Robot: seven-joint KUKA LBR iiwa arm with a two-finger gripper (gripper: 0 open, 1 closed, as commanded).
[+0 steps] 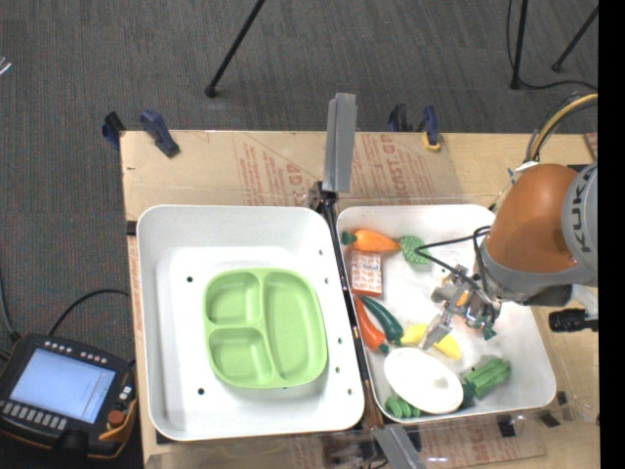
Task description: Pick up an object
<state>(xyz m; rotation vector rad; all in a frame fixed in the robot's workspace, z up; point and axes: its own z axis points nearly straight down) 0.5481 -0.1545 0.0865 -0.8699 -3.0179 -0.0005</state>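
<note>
Worktop (244, 169): I see a brown board, printed red, carrying both bins side by side.
Left bin (166, 262): white and shallow, with a green tray inside.
Right bin (532, 360): white and shallow, holding all the small items.
Arm (532, 233): grey with an orange band, reaching in from the right over the right bin's right half.
Tray (265, 327): light green, three compartments, lying flat mid-bin.
Pendant (63, 389): black controller with a lit screen, on the floor at lower left.
Plate (424, 380): small, white, round, at the right bin's front.
Gripper (451, 313): low over the bin's middle, just above the yellow piece; I read the fingers as narrowly parted, nothing between them.
Carrot (374, 241): orange, at the back of the right bin, beside a green leaf (411, 249).
Card (367, 273): small, printed, just in front of the carrot.
Pepper (369, 326): orange-red, long, against the bin's left wall, a dark green pod (384, 319) touching it.
Green block (487, 376): ribbed, just right of the plate.
Yellow piece (445, 344): small, between pod and block, close under the fingers.
</note>
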